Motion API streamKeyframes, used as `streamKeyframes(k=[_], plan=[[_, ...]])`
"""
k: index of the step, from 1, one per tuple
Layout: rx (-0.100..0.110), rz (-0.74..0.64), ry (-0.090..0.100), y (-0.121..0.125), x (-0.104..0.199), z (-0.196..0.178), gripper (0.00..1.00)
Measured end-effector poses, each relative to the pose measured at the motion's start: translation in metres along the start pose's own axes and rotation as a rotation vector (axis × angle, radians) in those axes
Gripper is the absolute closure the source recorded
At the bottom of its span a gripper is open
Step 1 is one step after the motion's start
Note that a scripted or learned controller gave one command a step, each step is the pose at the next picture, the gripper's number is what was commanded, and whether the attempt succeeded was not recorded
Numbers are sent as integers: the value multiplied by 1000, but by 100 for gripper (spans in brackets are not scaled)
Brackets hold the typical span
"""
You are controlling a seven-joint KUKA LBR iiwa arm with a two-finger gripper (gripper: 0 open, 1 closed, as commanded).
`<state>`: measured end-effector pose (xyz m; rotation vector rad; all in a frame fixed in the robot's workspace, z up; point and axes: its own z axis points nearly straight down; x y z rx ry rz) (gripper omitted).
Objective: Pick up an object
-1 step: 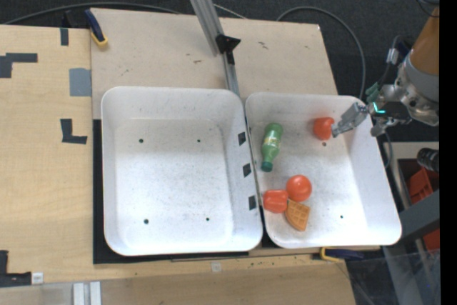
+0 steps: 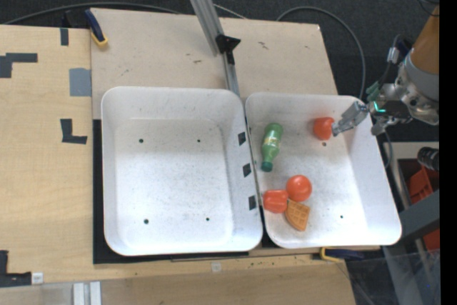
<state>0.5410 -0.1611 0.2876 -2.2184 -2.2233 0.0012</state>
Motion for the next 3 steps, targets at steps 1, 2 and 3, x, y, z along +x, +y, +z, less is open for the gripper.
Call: streamKeyframes(k=[1, 2, 3], plan=[[7, 1, 1, -2, 3, 64, 0], [8, 1, 1, -2, 8, 128, 0], [8, 2, 2, -12, 7, 190, 0]])
